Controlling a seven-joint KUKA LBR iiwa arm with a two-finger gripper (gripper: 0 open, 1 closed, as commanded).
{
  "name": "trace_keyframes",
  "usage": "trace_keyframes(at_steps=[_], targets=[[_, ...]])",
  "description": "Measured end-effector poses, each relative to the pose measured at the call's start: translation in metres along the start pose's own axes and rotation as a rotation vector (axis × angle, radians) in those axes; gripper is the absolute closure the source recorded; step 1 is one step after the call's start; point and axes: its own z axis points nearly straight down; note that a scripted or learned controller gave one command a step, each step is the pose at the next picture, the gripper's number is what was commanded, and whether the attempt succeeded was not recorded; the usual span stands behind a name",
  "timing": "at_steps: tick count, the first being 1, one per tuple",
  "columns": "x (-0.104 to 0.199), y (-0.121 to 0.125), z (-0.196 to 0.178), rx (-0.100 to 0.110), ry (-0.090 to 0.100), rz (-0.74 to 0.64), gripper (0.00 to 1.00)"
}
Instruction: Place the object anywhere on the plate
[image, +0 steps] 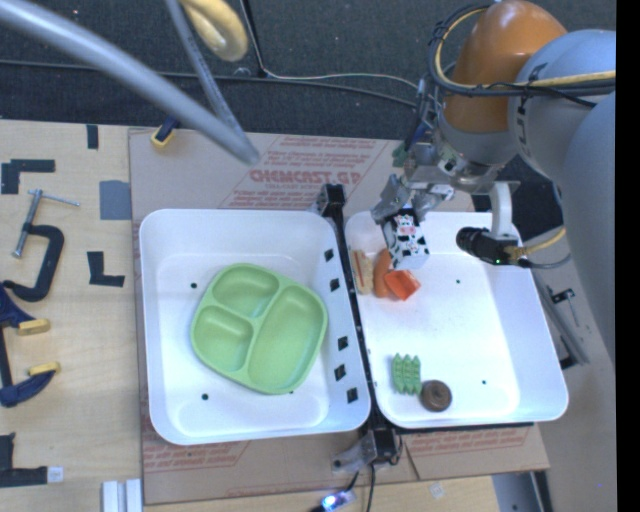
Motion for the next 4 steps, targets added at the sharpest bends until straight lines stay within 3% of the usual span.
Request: trace_keyframes(at_steps=[2,3,4], targets=[[0.103,-0.028,0.017,0.002,0.001,-0.002,1.00],[0.163,-0.033,0.009,-0.001,0.001,-0.002,1.00],[0.215,-0.034,0.025,0.001,0.000,-0.001,1.00]])
